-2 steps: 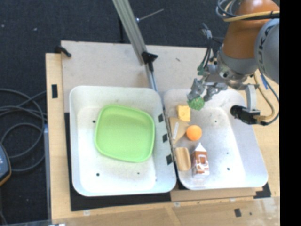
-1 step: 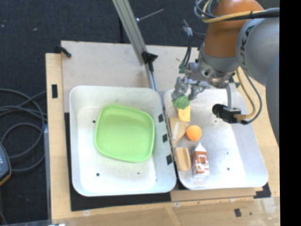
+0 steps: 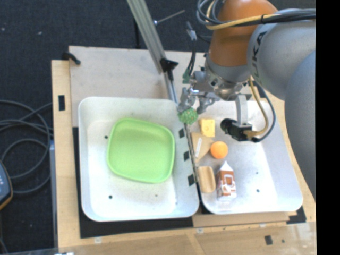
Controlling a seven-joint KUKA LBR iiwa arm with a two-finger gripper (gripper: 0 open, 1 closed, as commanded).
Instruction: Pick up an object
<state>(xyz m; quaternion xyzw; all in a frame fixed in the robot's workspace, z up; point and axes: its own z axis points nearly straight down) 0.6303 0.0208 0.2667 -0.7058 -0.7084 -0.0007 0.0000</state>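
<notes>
My gripper [image 3: 191, 106] hangs over the seam between the two bins, near their far edge. A small knobbly green object [image 3: 187, 116] sits between its fingertips, and the fingers are shut on it. In the right bin [image 3: 276, 190] lie a yellow cube [image 3: 207, 127], an orange ball [image 3: 219, 150], a beige wedge [image 3: 198, 143], a tan bread-like block [image 3: 206, 179] and a small red-and-white carton [image 3: 226, 180]. A green plate [image 3: 141, 150] lies flat in the left bin [image 3: 95, 195].
A slanted metal rail [image 3: 149, 33] crosses behind the left bin down to the gripper. A black part with cables [image 3: 237, 129] hangs off the wrist above the right bin. The arm's bulk covers the right bin's far corner.
</notes>
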